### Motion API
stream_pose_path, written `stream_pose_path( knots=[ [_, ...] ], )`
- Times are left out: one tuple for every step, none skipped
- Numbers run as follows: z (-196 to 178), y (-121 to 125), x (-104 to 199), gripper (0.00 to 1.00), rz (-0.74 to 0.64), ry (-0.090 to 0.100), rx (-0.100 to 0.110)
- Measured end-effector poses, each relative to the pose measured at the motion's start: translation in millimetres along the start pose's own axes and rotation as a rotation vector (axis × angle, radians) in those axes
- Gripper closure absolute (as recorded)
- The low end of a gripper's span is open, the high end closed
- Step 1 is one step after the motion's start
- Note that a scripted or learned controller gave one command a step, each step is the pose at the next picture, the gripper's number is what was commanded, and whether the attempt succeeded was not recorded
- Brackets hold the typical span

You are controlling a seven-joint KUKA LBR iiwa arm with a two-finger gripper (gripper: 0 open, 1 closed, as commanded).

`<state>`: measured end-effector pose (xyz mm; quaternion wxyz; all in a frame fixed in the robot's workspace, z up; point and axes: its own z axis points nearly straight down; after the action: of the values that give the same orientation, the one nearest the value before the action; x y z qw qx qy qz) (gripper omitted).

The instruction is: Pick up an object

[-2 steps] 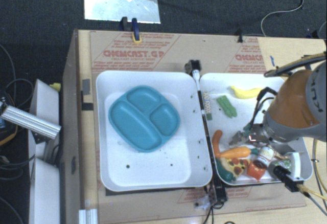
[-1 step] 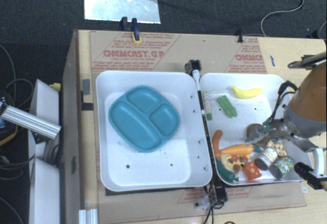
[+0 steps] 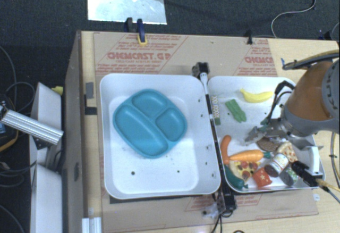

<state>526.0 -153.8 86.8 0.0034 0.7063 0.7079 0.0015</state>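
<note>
My gripper (image 3: 261, 134) hangs low over the right bin (image 3: 228, 83), just above the pile of toy food at its front. Its dark fingers point left, close over an orange carrot (image 3: 246, 156) and a brown piece (image 3: 268, 145). I see nothing held between them. An orange-red sausage (image 3: 226, 148) lies to the left of the gripper. A green pickle (image 3: 235, 110) and a yellow banana (image 3: 256, 96) lie farther back in the same bin. A small can (image 3: 277, 163) and a red piece (image 3: 261, 176) sit by the front rim.
The left bin (image 3: 114, 173) holds a blue divided plate (image 3: 150, 122). The arm's grey and orange wrist (image 3: 313, 101) covers the right bin's right side. A black clamp (image 3: 202, 71) sits between the bins at the back. Cables run along the bench's right edge.
</note>
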Motion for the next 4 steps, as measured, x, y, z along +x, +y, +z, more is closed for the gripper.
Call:
stream_pose_path(
  knots=[
    [0,14,56,0.0,-0.001,0.001,-0.004],
    [-12,15,55,1.0,-0.002,-0.001,-0.007],
    [-98,46,100,1.0,-0.002,0.003,0.003],
    [-98,45,99,0.0,-0.002,0.002,0.005]
  ],
)
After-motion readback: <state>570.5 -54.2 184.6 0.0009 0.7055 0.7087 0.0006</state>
